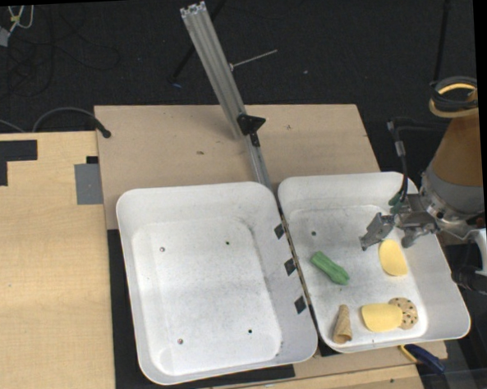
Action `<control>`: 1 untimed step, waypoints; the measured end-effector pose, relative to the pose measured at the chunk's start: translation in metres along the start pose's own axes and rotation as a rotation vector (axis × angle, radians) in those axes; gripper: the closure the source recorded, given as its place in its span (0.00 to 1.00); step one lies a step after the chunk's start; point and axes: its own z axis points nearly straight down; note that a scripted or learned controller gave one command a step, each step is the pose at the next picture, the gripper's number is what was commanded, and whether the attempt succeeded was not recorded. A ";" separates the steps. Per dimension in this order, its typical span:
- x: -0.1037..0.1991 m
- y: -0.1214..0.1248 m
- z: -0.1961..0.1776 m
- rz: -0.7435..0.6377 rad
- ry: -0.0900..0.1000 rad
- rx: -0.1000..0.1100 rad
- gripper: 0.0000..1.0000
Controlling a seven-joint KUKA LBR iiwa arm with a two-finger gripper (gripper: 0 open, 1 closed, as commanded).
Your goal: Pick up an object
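Grey metal and an orange band mark the KUKA arm [460, 164] as it reaches in from the right, its hand [385, 228] poised over the upper part of the right-hand white bin [342, 193]. Whether the hand is open or closed cannot be told from this angle; no object can be seen between its fingers.

Just below the hand, and slightly to its right, lies a yellow lemon-shaped piece [393, 258], close to the fingertips, though contact cannot be confirmed. Down and to the left of the hand rests a green, pod-shaped item [330, 268], set at a slant on the bin floor. Farther below the hand, near the bin's front edge, sit three more things: a tan cone [342, 323] to the left, a flat yellow piece [381, 317] in the middle, and a brown-speckled cookie [404, 310] touching that piece on its right.

Well to the left of the hand, the second white bin [201, 282] sits alongside, the two bins meeting at a seam with small black clips [289, 266]. Both rest on a light wooden bench [42, 268]. Up and to the left of the hand, a slim aluminium rail [220, 76] rises at a slant from the board behind the bins.
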 end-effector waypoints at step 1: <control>0.002 -0.001 0.044 0.000 0.000 0.000 0.00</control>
